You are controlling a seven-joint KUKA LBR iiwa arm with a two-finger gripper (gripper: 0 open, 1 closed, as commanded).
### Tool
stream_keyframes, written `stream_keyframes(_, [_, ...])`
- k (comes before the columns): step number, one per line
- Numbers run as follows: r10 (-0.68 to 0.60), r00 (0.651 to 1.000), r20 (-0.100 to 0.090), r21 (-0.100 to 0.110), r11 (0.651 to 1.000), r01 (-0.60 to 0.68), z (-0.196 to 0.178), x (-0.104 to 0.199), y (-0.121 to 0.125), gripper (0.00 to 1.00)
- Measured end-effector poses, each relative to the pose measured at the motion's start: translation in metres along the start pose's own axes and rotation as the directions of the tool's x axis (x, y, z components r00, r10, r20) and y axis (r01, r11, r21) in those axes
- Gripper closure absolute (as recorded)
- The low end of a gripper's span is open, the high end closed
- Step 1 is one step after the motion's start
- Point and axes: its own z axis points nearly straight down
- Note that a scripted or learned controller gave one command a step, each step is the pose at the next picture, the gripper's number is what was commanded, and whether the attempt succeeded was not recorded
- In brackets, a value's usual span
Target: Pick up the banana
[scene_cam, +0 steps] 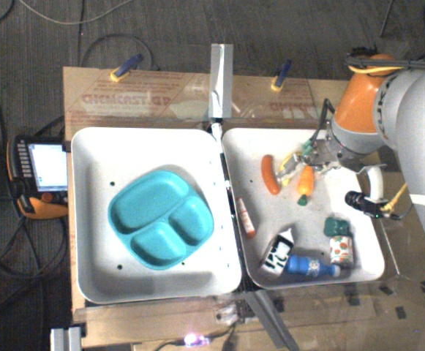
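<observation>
- I see a turquoise three-compartment plastic tray in the white left bin
- orange-red sausage-shaped toy
- orange carrot-shaped toy
- blue bottle
- black-and-white carton

**One fixed camera, high above the bench**

We look down from a single camera mounted above the bench, tilted slightly, so the far edge of the bench lies toward the top of the frame and the near edge toward the bottom. We stand far enough off that both white bins fit whole: the left bin fills the centre-left, the right bin the centre-right. Dark floor spans the top of the frame and runs down its left side. The arm enters at the upper right.
</observation>
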Motion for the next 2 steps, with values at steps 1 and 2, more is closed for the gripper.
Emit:
stream_keyframes(1, [-0.219, 0.976, 0.0, -0.003, 0.976, 0.219, -0.085, 0.089, 0.047, 0.0])
stream_keyframes(2, [-0.271, 0.962, 0.0, -0.001, 0.962, 0.271, -0.042, 0.004, 0.013, 0.0])
